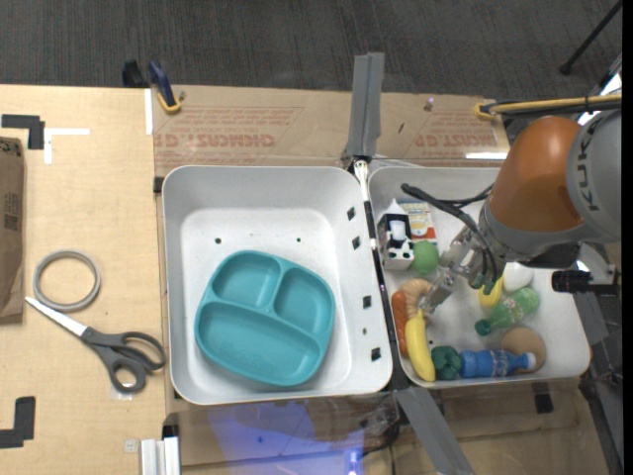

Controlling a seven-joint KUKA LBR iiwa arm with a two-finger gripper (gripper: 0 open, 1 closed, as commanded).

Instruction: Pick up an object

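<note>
arm [554,181] reached in from the right over the right bin [572,359], orange band above the wrist. gripper [440,293] sat low in the middle of that bin, tilted down-left, tips right at a tan bread-like piece [411,291] and the top end of the banana [418,347]. fingers [435,296] looked slightly parted, nothing visibly between them, so no grasp that i could see; contact with the tan piece was unclear. objects were all crowded in the right bin: black-and-white cow toy [399,243] and green ball [425,257] just up-left of the tips, small carton [416,219] behind those, orange carrot-like piece [400,312] beside the banana, blue-capped bottle [485,362] along the front wall, brown egg shape [522,345] near it, green bottle [511,308] and a yellow bit [491,291] right of the gripper. left bin [183,265] held a teal divided plate [265,316]. bench was light wood with cardboard under the bins; scissors [107,345] and a tape ring [66,279] lay well left. dark carpet beyond.
</note>
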